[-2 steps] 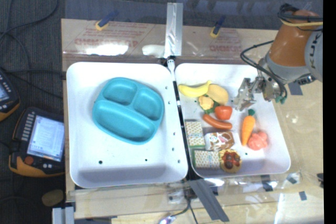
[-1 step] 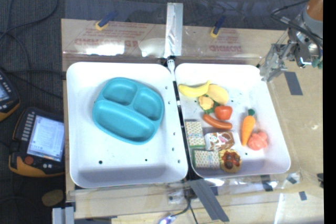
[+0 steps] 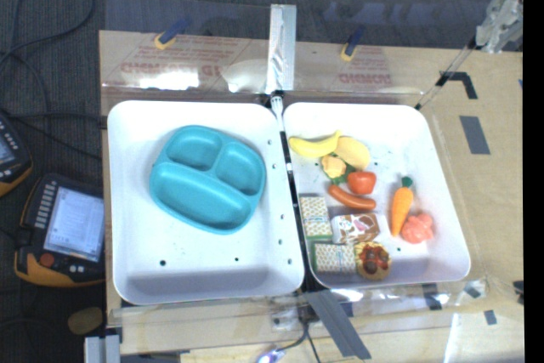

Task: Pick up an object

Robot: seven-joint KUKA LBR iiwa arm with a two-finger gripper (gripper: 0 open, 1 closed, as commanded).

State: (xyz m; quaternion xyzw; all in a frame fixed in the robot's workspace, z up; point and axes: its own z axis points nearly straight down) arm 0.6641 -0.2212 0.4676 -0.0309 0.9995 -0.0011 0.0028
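Past the worktop's far right corner, the gripper (image 3: 501, 17) is a pale grey-white metal piece, its detail blurred.

Bench (image 3: 476, 174), 2 white bins (image 3: 136, 268) side by side

Two bins sit side by side on the bench, their inner walls touching. The left bin (image 3: 127, 208) holds one divided plate (image 3: 207, 177), lying near the middle. The right bin (image 3: 442, 183) holds a cluster of toy food. A banana (image 3: 311, 145) lies at the back, a lemon (image 3: 354, 152) just right of it. In front of them sit a tomato (image 3: 362, 182) and, touching it, a sausage (image 3: 350, 198). A carrot (image 3: 401, 208) lies to the right. Packets (image 3: 315, 217) lie along the left wall toward the front. A pendant (image 3: 61, 229) rests on the floor left of the bench.
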